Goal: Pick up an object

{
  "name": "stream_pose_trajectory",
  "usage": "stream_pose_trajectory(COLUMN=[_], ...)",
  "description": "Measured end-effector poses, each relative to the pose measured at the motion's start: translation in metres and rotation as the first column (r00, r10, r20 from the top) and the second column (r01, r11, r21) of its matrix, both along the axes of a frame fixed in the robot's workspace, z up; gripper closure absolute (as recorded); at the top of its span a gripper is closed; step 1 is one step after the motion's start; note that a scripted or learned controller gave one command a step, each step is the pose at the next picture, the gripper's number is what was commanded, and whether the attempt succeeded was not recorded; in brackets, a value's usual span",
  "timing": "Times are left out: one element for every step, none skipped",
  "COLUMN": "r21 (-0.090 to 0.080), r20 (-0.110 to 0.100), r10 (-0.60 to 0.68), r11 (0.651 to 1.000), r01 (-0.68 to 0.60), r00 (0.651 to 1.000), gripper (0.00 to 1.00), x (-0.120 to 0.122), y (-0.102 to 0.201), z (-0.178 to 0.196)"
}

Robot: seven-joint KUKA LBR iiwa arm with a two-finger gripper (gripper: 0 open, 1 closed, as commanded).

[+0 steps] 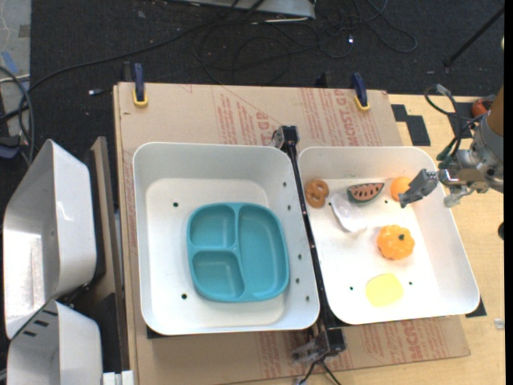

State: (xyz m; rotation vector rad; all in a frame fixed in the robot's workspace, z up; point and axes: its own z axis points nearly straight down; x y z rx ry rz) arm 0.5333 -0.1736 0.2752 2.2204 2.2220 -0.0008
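Clearly nothing was picked yet: our gripper (418, 188) hung at the right bin's (449, 295) one o'clock, beside the orange ball (398, 187). We could not tell its jaw state, so the grasp remained.

Left bin (152, 215): teal divided tray (238, 252). Right bin (449, 239): pretzel (317, 192), watermelon slice (365, 192), pumpkin (395, 242), yellow disc (384, 289). Gripper (418, 188) over far right corner.

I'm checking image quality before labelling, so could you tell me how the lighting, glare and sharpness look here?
Camera view: even, bright light; the white bins look near-overexposed, with soft shadows along their walls. The gripper at the right bin's far edge is slightly blurred; the pumpkin and tray are reasonably sharp. The floor behind is dark.
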Motion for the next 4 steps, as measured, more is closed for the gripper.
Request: stream_pose_trajectory(r21=[0.001,0.002,-0.008,-0.009], r20=[-0.003,-0.003,0.017,0.027], r10=[-0.001,-0.002,-0.001,-0.003], r11=[1.000,1.000,1.000,1.000], r01=[0.001,0.002,0.001,0.003], r00=[1.000,1.000,1.000,1.000], gripper=[0.00,0.00,0.00,1.00], x=[0.009,0.011,0.014,0.016], y=[0.000,0.007,0.012,0.012], z=[-0.049,-0.111,-0.163,-0.149])
